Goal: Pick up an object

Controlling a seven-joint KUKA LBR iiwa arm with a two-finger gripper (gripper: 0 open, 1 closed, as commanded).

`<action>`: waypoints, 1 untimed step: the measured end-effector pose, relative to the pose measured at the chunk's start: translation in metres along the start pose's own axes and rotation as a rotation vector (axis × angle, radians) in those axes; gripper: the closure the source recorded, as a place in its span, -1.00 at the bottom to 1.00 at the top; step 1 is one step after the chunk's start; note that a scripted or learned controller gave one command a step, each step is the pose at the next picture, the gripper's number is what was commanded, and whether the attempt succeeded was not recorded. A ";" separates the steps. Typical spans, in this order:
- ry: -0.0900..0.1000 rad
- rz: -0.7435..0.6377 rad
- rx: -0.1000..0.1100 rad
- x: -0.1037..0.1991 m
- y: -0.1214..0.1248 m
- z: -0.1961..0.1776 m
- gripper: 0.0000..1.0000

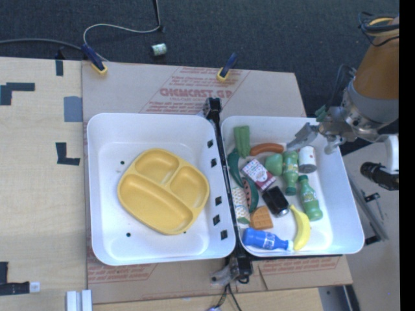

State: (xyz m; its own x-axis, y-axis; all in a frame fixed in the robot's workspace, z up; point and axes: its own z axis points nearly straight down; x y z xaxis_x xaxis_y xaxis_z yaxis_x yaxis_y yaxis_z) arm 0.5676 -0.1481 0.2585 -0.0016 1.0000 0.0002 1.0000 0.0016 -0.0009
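Gripper [316, 137] hung over right bin [343, 193] (finger state: cannot tell); crowded toys [285, 186] risked a glancing, failed grasp.

bins [97, 173]: glossy white plastic | tray [163, 190]: smooth yellow plastic (matt)

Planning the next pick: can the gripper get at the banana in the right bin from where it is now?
Probably yes. The banana lies uncovered near the right bin's front, green bottle and blue bottle close alongside. The gripper hangs over the same bin's far side.
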 end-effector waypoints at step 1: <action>-0.006 0.003 -0.019 -0.033 -0.027 0.155 -1.00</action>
State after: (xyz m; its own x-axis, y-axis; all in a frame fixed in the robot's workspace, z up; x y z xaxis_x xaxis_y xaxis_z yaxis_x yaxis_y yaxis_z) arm 0.5408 -0.1807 0.1033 0.0017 1.0000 -0.0061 0.9998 -0.0016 0.0183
